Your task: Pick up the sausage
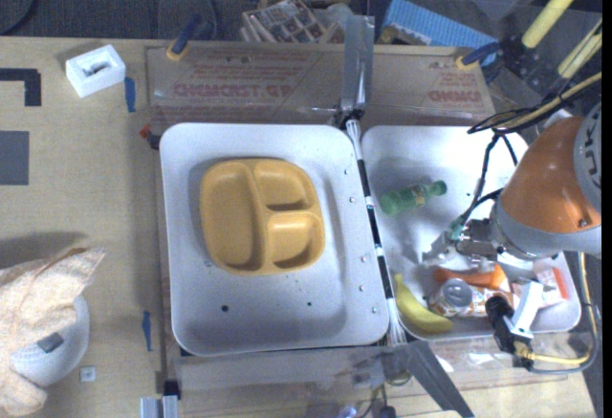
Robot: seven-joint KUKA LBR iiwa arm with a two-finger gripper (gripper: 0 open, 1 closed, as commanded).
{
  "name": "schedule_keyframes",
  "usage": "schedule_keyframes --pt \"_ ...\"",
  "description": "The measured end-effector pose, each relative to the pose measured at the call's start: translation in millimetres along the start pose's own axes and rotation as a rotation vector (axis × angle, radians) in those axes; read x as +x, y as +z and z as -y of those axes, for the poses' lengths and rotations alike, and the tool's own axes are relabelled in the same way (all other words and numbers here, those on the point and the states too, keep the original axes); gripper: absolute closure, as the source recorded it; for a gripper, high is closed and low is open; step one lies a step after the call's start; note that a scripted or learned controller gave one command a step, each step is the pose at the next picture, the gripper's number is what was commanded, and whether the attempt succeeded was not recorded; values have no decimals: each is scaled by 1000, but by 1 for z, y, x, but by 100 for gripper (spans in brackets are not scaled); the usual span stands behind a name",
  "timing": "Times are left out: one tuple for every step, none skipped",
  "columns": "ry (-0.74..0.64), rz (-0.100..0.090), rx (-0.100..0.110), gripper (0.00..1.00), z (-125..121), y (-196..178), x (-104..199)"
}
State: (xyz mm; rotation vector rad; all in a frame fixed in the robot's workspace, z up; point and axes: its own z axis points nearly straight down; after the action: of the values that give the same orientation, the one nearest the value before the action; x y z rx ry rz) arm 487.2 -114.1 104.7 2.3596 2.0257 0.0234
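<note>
In the right bin [421, 153], an orange-brown elongated piece [470, 276] lies in a small pile near the front; it may be the sausage, but I cannot tell for sure. My gripper [461, 247] hangs under the orange-banded wrist [550, 191], low over the far edge of that pile. The wrist body and cables hide how its tips stand. Nothing visibly sits between them.
A green bottle [412, 197] lies at the right bin's middle left. A banana [419, 311] and a round can-like item [456, 295] sit at the front, with a white and red packet [547, 299] at the right. A yellow divided plate [263, 215] rests in the left bin [182, 301].
</note>
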Motion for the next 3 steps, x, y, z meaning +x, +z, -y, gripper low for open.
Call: schedule_keyframes --pt "-140 -10 24 0 9 16 18" --pt "-139 -11 18 100 7 5 18" --pt "-306 -13 30 100 -16 -125 20"
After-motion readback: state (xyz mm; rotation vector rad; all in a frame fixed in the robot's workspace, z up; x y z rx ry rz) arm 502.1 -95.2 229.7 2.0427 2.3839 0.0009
